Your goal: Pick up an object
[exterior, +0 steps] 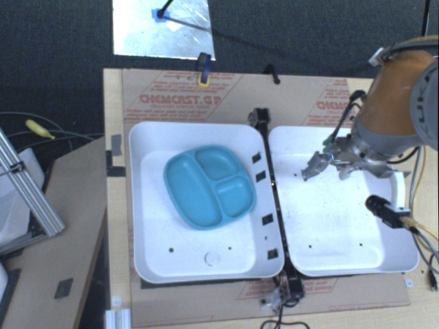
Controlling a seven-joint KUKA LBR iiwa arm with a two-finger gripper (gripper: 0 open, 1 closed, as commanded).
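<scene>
From the overhead camera I see the bench [171,91] with its two white bins side by side. In the left bin [147,252] lies a blue plate [209,186], a shallow divided dish with three compartments. It rests flat on the bin floor, roughly in the middle, a little toward the far side. Its long axis runs on a diagonal, from the bin's far-left part down toward the near-right; the one large compartment takes up its left half, and the two smaller ones sit on the right, facing the divider between the bins. The plate touches no wall that I can make out.

The arm [401,94] comes in from the right, its orange band above the right bin's [343,252] far right corner. The gripper [329,162] hangs over the far half of the right bin, pointing left toward the divider. I see two grey fingers [314,166] splayed somewhat apart, with only white bin floor showing between them; I see nothing clasped there. Whether the tips touch the floor I cannot tell. The gripper is well apart from the plate, with the divider between them.

A black cable end [384,211] hangs beside the arm over the right bin's right edge. Beyond the bench, on dark carpet, lies a shiny sheet [164,19].
</scene>
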